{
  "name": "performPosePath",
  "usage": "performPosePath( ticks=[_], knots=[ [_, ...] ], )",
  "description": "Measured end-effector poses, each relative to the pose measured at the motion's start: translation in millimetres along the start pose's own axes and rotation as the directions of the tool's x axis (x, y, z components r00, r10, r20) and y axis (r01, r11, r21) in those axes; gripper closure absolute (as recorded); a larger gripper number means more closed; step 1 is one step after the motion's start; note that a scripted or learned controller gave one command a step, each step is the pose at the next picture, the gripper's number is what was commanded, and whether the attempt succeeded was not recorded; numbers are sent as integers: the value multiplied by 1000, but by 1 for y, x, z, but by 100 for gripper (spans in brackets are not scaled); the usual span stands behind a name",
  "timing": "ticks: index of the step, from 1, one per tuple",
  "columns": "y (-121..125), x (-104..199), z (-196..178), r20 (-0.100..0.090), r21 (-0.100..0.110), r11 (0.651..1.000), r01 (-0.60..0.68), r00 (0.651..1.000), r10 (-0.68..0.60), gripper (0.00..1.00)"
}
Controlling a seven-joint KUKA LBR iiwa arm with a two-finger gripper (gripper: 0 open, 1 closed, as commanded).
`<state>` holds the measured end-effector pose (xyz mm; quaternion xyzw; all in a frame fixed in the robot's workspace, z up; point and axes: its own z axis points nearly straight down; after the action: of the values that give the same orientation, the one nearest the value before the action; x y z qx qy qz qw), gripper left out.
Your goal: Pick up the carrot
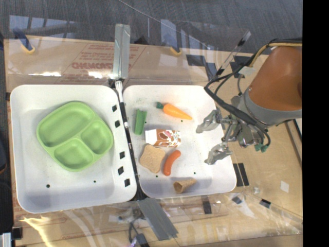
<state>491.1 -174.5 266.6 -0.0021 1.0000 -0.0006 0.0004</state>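
carrot (175,111) lies in the right bin (226,181), near its far wall, tip pointing right. left of the carrot sits a green block (140,122); nearer than it, a small milk carton (163,137), toast slice (152,158) and sausage (171,162). right of the carrot, the gripper (209,140) hangs with fingers spread, holding nothing.

Orange carrot (175,111), lime-green plate (74,136), white bins (25,189), perhaps brown-patterned carton (163,137).
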Motion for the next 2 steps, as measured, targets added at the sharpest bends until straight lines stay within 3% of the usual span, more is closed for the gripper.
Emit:
performPosePath(
  ticks=[1,2],
  knots=[
    [-15,-19,167,-5,-3,1000,23,1000,-23,0],
    [-13,-23,154,3,0,999,33,999,-33,100]
  ],
)
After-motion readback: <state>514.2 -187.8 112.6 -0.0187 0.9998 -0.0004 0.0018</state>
